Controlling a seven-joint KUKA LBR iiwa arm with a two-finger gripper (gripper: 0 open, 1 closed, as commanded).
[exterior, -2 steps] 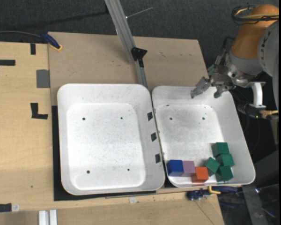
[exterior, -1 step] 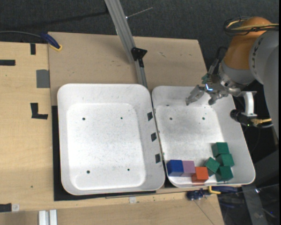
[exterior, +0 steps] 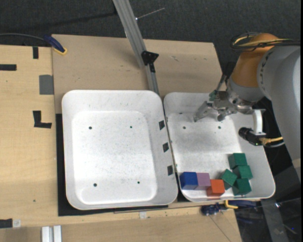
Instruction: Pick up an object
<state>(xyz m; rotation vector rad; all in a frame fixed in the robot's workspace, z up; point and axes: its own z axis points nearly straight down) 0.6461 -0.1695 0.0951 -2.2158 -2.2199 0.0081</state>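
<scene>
Hand [exterior: 210,113] hangs spread, nothing between its fingers — over the right bin [exterior: 192,185], well apart from the blocks [exterior: 219,180]

The arm [exterior: 285,79] is a thick, rounded grey tube with an orange band [exterior: 247,67] above the wrist. A thin cable loops over the band. Its small pincer [exterior: 208,114] is grey metal.

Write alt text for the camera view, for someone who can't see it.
A grey robot arm's pincer hovers over the far end of the right white bin; coloured blocks, blue, purple, orange and green, cluster at its near end. The left bin sits alongside.
</scene>
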